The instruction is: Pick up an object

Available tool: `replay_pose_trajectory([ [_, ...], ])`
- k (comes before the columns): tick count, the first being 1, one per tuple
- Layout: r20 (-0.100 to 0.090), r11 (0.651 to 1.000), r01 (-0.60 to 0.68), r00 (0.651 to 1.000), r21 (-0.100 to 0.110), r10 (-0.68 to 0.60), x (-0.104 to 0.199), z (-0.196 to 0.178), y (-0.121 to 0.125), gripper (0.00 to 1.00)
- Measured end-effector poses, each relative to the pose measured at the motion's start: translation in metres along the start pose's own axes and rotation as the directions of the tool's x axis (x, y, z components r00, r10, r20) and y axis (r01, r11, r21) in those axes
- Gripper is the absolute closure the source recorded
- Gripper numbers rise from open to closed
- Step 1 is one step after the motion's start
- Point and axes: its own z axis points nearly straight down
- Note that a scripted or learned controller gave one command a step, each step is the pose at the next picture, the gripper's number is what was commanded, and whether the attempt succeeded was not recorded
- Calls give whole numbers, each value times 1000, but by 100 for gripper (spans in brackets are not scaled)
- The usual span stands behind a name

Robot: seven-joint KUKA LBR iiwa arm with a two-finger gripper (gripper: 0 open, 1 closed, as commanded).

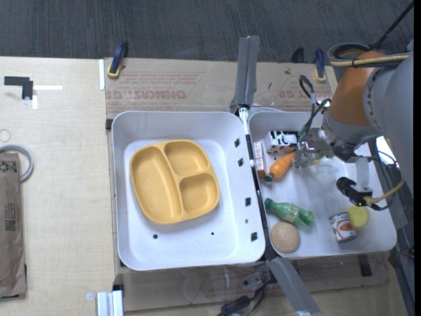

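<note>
The right bin holds several small objects. An orange carrot lies tilted near its left wall. My gripper hangs low over the bin, right at the carrot's upper right end. A green bottle lies below the carrot, with a round tan bun at the bin's front. A small can and a yellow lemon sit at the front right. A black-and-white carton lies at the back, just left of the wrist.
The left bin holds a yellow divided plate. A small red-and-white box leans on the right bin's left wall. Black cables loop off the arm over the right bin. A brown bag lies at the far left.
</note>
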Motion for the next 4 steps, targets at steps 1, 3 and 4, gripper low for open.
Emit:
replay_pose_trajectory([
  [1, 0, 911, -412, 911, 3, 412, -18, 1, -28, 100],
  [3, 0, 803, -596, 803, 0, 596, -65, -68, 35, 100],
  [4, 0, 803, -595, 803, 1, 595, -64, -67, 35, 0],
])
